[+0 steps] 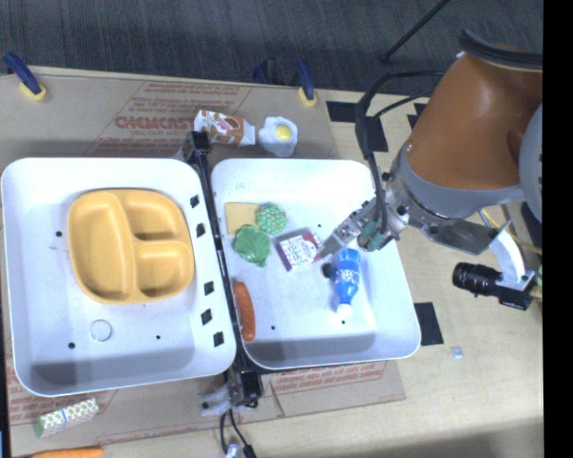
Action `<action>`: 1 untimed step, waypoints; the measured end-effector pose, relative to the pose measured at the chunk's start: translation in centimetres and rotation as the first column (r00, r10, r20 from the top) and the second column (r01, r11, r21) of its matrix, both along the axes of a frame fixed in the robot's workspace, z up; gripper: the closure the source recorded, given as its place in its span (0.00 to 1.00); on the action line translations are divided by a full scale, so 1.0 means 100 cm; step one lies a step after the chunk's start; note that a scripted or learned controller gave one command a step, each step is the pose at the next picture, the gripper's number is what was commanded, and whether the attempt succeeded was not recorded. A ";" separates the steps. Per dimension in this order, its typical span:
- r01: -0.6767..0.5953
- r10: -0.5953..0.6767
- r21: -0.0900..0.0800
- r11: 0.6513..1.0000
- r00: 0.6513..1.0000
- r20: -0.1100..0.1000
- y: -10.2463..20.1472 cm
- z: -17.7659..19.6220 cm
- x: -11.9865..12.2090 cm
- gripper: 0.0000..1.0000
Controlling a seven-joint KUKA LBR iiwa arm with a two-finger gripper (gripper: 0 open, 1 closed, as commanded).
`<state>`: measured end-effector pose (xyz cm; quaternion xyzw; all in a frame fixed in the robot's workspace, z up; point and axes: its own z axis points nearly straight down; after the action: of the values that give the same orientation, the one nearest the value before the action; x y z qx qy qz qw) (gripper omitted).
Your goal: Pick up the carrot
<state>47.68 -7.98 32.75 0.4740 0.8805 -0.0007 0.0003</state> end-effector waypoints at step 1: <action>-0.100 0.100 0.000 0.995 0.995 0.001 -0.055 0.025 0.000 1.00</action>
<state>47.68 -13.49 35.23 0.4292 0.9032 -0.0004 0.0006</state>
